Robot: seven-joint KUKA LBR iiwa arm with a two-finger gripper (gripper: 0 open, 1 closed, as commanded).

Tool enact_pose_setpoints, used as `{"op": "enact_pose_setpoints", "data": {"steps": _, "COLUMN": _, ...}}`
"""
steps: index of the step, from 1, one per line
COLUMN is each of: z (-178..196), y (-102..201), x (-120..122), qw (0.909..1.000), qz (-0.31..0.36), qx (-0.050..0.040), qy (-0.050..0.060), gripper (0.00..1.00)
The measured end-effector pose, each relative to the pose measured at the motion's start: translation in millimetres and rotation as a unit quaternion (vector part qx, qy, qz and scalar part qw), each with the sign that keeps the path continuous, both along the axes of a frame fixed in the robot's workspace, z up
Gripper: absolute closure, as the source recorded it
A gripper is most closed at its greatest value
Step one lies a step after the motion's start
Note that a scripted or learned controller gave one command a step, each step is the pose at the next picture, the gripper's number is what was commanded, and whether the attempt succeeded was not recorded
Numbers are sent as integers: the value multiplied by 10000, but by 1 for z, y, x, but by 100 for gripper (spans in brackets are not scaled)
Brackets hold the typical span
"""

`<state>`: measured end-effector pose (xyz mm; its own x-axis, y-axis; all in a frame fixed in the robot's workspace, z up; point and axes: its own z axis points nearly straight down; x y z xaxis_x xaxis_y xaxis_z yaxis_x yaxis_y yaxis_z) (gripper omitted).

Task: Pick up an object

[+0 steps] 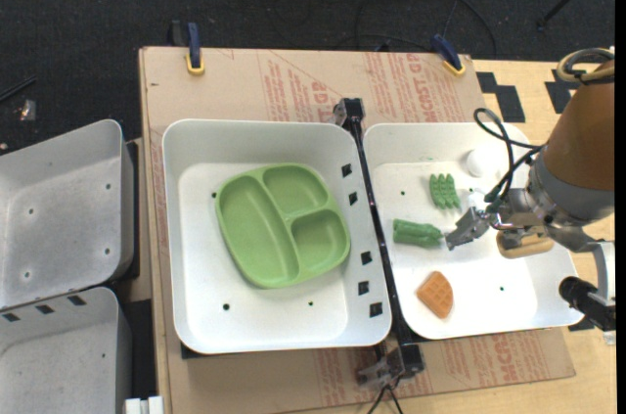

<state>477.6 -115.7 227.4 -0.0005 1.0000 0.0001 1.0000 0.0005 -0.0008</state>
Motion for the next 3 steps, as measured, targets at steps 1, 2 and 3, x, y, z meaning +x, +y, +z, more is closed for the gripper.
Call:
{"op": "enact_pose_setpoints", "data": {"steps": 1, "z": -46, "y": -2, "x": 6, "qw": 10000, "qz": -10, "qx": 4, "qy": 16, "gripper": 0}}
{"op": "enact_pose_setpoints", "data": {"steps": 2, "z": -92, "y": 5, "x": 11, "qw": 10000, "qz": -10, "qx": 8, "qy": 20, "gripper": 0}}
{"op": "enact_pose_setpoints", "data": {"steps": 3, "z": -135, "y": 6, "x": 13, "qw": 10000, "qz": -8, "qx": -1, "qy": -18, "gripper": 0}}
